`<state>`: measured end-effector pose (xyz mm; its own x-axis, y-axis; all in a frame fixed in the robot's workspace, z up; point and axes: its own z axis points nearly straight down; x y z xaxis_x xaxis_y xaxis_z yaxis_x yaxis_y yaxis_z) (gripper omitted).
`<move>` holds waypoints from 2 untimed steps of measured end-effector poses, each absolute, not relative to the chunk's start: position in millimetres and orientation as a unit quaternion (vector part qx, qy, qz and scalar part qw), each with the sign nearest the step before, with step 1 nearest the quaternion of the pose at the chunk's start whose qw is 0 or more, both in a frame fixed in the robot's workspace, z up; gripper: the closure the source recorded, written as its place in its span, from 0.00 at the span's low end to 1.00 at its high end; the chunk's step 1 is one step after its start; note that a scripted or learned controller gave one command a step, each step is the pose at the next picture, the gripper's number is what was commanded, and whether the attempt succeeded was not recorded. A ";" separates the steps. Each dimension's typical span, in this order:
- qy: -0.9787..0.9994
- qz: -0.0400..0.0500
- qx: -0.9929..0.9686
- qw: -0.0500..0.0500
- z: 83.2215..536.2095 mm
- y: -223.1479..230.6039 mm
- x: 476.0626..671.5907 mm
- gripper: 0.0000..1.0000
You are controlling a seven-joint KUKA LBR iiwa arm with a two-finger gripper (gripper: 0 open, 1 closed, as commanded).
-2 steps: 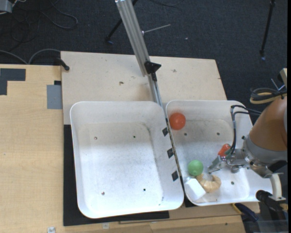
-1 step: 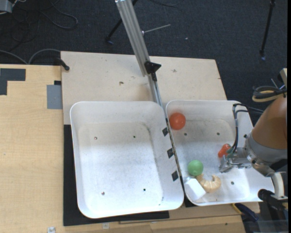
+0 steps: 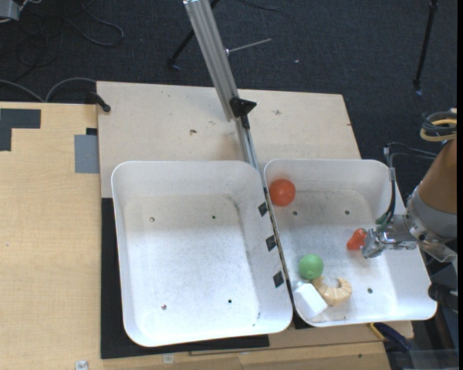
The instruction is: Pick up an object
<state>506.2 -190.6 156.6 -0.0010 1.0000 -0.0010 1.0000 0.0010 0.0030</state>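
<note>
In the right bin (image 3: pixel 324 177) lie an orange ball (image 3: pixel 282 192) near the divider, a green ball (image 3: pixel 311 267), a tan ring-shaped pastry (image 3: pixel 337 289) and a white block (image 3: pixel 310 299) at the front. A small red object (image 3: pixel 356 240) rests at the right side of this bin. My gripper (image 3: pixel 373 247) hangs low right beside the red object, touching or nearly touching it. The wrist reaches in from the right edge.
The left bin (image 3: pixel 185 249) stands beside the right one, split off by a divider with black clips (image 3: pixel 268 241). A slanted aluminium bar (image 3: pixel 216 60) rises behind the bins. Light wooden bench lies to the left.
</note>
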 end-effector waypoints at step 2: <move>0.708 0.000 0.706 0.001 237.7 -200.5 505.3 1.00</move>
<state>505.3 -200.5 237.7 -0.0020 1.0000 -0.0007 1.0000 0.0020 0.0019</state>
